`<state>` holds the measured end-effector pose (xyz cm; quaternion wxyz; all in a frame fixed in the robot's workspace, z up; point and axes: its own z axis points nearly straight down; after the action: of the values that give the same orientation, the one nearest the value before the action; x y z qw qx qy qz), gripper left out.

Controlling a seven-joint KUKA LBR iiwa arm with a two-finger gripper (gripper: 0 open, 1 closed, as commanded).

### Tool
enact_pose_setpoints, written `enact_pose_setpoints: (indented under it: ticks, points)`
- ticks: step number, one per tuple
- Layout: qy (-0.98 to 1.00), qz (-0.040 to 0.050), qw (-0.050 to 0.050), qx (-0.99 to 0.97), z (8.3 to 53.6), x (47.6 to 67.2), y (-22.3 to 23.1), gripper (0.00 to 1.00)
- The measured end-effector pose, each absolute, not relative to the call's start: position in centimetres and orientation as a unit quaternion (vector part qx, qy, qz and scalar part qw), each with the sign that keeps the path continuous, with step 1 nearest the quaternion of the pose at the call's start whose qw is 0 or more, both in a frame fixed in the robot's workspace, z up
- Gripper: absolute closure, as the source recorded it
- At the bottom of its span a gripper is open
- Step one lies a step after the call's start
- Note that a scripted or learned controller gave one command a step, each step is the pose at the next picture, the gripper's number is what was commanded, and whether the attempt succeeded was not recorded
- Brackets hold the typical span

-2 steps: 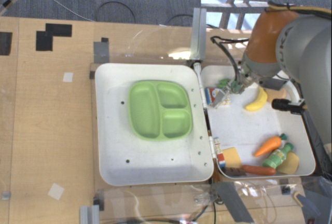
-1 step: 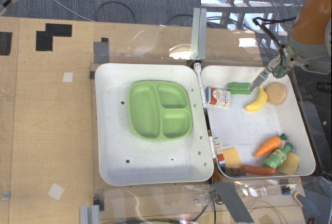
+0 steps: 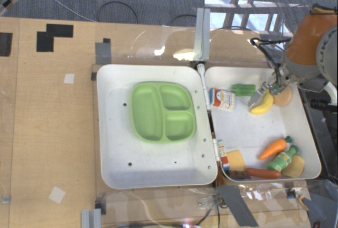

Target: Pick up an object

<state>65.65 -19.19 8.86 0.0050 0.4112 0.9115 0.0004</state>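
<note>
My gripper (image 3: 265,93) reaches into the upper part of the right bin (image 3: 248,129), right above a yellow banana (image 3: 262,105) and touching or nearly touching its top. A green pickle-like piece (image 3: 243,89) lies just left of it, and a tan round piece (image 3: 284,96) just right. A small white carton (image 3: 222,98) lies further left by the divider. Near the bin's front sit a carrot (image 3: 273,148), a green bottle (image 3: 284,159), a red sausage (image 3: 262,172) and a yellow block (image 3: 235,159).
The left bin (image 3: 113,163) holds a green divided plate (image 3: 162,112). The arm's orange band (image 3: 309,37) hangs over the right bin's back right corner. A metal frame (image 3: 240,18) stands behind the bins.
</note>
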Motion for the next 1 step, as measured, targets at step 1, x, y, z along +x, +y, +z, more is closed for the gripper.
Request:
enact_pose_setpoints:
  ticks: [1]
  points:
    - [0.913, 0.0009, 0.011, 0.408, 10.34, 66.02, -19.06, 1.00]
